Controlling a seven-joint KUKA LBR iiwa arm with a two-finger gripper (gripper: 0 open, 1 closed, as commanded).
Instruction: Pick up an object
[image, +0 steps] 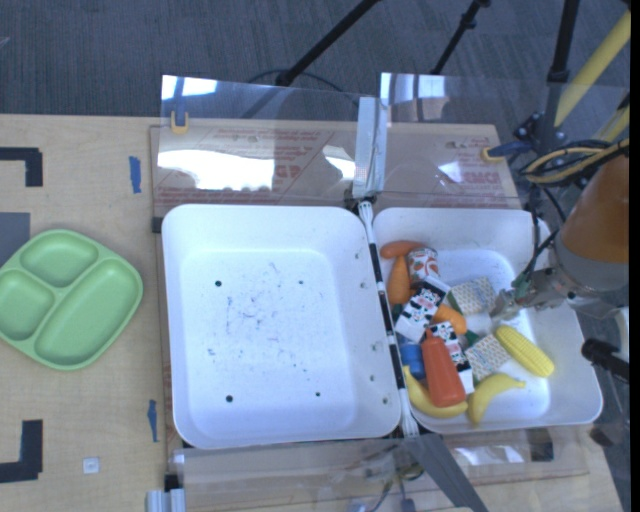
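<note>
Pale wood worktop (90, 160) carries two white bins, and the right bin (575, 395) holds a heap of toy food. Over its right side the jaws (507, 305) hang; I cannot tell their spread. A corn cob (524, 350) lies just below-right of them, long axis slanting toward the bin's near right corner.

One fixed cam, mounted above the bench (80, 160), looking down at a slant from the near side, so far edges sit at top of pic and floor shows beyond. Mid-range: both bins fit in frame w/ room to spare. Left bin (190, 240) sits about centre, right bin (575, 395) toward the right edge. Green divided plate (68, 297) near left edge gets slightly cropped. Arm (600, 230) enters from right, cut off by the frame. Clear panels (260, 150) stand behind bins, toward top.
</note>
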